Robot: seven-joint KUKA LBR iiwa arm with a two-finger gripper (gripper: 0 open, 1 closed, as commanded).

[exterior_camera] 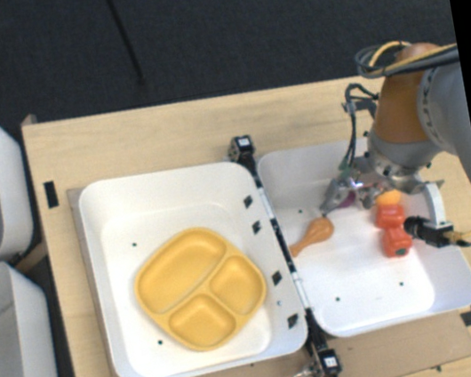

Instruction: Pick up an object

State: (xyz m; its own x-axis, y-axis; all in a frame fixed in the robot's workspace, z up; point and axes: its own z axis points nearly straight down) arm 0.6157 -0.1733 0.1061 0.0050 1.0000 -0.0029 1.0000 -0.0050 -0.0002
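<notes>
Claw (345,193), jaw state unclear, hovers in the right bin (331,320); wooden spoon (310,235) just left, orange toy (393,226) right. Left bin (121,357) holds a yellow 3-section plate (200,287).

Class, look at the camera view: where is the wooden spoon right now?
The wooden spoon lies in the right bin, near its left wall, just left of the gripper and the orange toy.

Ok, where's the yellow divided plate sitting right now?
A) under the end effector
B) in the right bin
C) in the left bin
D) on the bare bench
C: the yellow divided plate lies flat in the left bin, across the divider from the arm.
</notes>
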